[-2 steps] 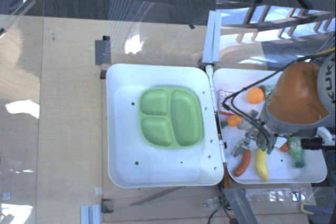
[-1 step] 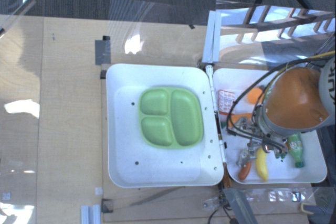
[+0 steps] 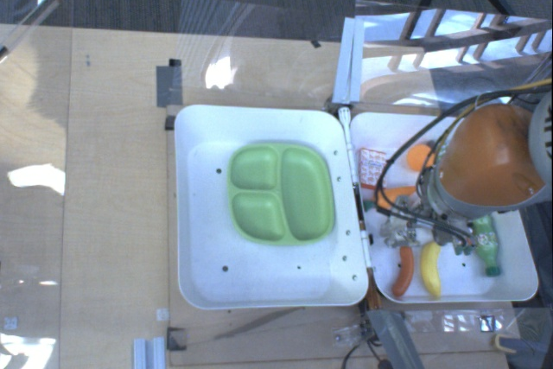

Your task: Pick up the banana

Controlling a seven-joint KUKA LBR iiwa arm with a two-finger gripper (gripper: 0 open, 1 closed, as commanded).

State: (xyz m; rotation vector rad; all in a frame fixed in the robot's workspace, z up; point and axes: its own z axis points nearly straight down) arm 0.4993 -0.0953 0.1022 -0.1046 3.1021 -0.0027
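The banana [image 3: 429, 270] is yellow, small and slightly curved. It is laid flat, lengthwise toward the near wall of the right bin [image 3: 518, 294], just below the claw [image 3: 425, 229], with its upper end closest to it.

Landmark: we place everything from the banana [image 3: 430, 270].
Right bin [image 3: 518, 285]: holds the banana, near its front wall.
Sausage [image 3: 403, 270]: just left of the banana.
Bottle [image 3: 486, 244]: right of it.
Arm [image 3: 488, 155]: above and behind it.
Left bin [image 3: 199, 272]: well left.
Tray [image 3: 282, 192]: we see it in the left bin.
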